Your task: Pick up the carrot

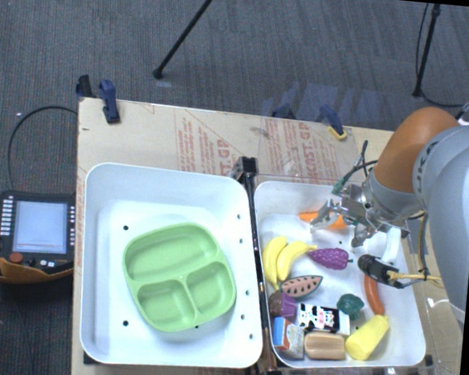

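We find the small orange carrot [315,218] lying in the upper part of the right-hand shallow white bin [416,331], near its back wall, and partly hidden behind the metal two-finger gripper [343,221] that sits low over it. Only an orange tip to the left of the gripper and a sliver of orange under it are plain to us. Whether the carrot lies between the fingers we cannot tell, nor can we tell whether the pincer is apart or together, since the mechanism and its cables crowd that spot.

Just below the carrot we see a purple bunch of toy grapes [330,257], a pair of yellow toy bananas [281,256] and a watermelon slice [302,284]. Further toward the front of the bin lie a yellow lemon-like piece [366,338], a tan bread roll [324,346] and a reddish sausage [374,295]. The left white bin [97,309] holds a green divided plastic plate [178,278].

We judge the task to be at the grasp stage: the grey arm with its orange band [413,155] is at the carrot, which rests on the bin floor. Securing it and lifting it clear appear still to be done.
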You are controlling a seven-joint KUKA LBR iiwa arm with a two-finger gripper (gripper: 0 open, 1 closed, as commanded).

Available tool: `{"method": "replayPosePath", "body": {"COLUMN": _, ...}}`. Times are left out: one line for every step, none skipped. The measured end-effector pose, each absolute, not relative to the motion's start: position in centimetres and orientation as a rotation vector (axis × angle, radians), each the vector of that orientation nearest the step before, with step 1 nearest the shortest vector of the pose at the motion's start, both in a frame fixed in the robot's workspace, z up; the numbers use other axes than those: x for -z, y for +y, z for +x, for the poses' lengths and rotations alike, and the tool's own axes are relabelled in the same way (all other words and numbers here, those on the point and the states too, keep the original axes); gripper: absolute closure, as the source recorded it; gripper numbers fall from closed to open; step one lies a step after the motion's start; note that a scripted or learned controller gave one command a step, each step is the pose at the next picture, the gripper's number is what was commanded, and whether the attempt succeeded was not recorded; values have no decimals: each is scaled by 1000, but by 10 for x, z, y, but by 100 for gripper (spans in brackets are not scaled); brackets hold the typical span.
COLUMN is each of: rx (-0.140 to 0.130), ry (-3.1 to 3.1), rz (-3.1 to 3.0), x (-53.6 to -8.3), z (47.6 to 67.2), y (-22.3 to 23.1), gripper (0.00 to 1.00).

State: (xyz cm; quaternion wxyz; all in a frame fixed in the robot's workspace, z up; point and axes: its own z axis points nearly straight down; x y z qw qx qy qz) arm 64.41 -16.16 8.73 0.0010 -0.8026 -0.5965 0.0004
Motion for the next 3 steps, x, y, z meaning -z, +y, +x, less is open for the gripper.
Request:
{"method": "replayPosePath", "body": {"rx": -2, "ry": -1459, "rz": -2769, "x": -87, "z": 645, "y": -197, "gripper": 0}}
{"method": "replayPosePath", "body": {"rx": -7, "ry": -1173, "rz": -2899, "x": -86, "z": 643, "y": -199, "gripper": 0}}
{"method": "replayPosePath", "body": {"rx": -5, "ry": -1086, "rz": -2939, "x": -86, "z": 637, "y": -143, "gripper": 0}}
